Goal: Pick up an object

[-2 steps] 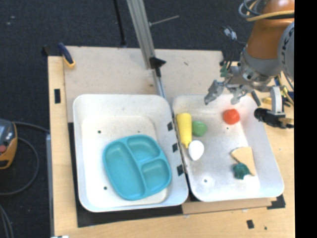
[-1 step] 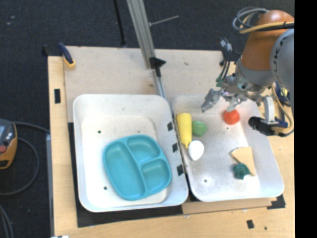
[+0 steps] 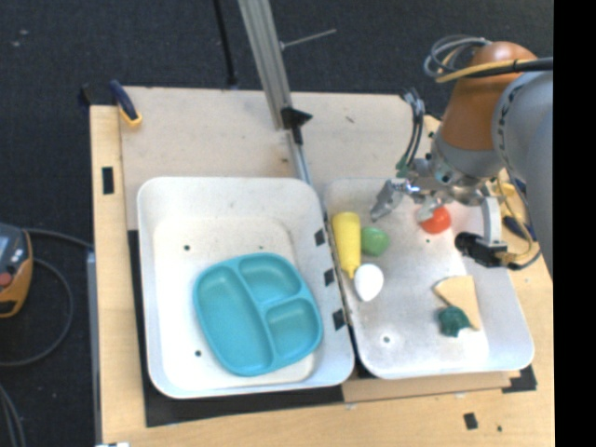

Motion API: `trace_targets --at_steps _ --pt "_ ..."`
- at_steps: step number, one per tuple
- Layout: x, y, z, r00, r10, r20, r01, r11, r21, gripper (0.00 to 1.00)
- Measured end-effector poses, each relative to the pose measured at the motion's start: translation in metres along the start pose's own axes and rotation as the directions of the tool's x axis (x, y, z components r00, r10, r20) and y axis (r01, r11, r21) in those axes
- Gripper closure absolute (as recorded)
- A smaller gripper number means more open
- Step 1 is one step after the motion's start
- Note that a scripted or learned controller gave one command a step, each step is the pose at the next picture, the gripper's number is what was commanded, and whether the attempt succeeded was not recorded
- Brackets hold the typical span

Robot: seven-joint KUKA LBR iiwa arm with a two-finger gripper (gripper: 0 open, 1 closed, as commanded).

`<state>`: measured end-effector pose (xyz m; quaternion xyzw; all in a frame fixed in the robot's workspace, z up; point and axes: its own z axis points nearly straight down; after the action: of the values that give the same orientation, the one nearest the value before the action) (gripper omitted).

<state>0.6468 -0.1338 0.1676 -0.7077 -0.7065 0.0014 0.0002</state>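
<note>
My gripper (image 3: 426, 223) hangs over the back of the right bin (image 3: 498, 347), its two fingers spread wide apart and open. A small red-orange object (image 3: 435, 220) lies between the fingers, below the wrist, and neither finger touches it. Left of the gripper, along the bin's left wall, lie a yellow cylinder (image 3: 346, 240), a green ball (image 3: 375, 241) and a white egg shape (image 3: 369, 282). A tan wedge (image 3: 457, 294) and a small dark green object (image 3: 453, 321) rest toward the front right of the bin.
The left bin (image 3: 154, 212) holds a blue divided plate (image 3: 259, 313). A slanted aluminium post (image 3: 265, 54) rises behind the bins. Cables loop beside the arm at the right. A yellow-tipped clamp (image 3: 126, 107) sits at the bench's back left corner.
</note>
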Motion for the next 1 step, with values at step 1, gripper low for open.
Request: trace_targets --at_steps 1 --pt "-0.0014 0.0014 -0.0144 1.0 0.001 0.001 -0.001 1.0 -0.007 1.0"
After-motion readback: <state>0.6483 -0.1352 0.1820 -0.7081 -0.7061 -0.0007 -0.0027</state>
